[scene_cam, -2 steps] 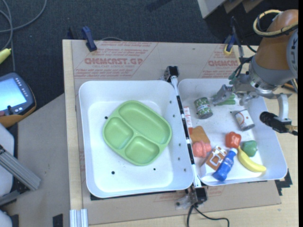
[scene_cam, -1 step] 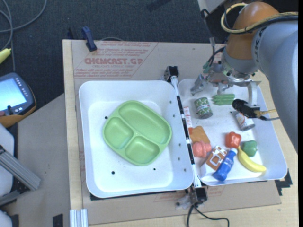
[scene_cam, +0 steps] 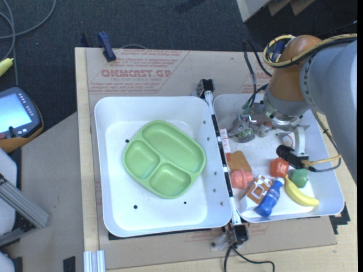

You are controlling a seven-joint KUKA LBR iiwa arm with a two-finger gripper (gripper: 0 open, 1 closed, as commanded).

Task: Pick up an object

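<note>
The gripper (scene_cam: 248, 126) hangs low at the right bin's (scene_cam: 332, 200) far left corner (I cannot tell its state). The toys, banana (scene_cam: 300, 192) and bottle (scene_cam: 268, 200) among them, crowd the near edge; a descent here likely grabs nothing.

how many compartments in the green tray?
3. The green tray in the left bin has one long compartment along its upper right side, one at its left, and one at the bottom. All lie in plain sight.
</note>
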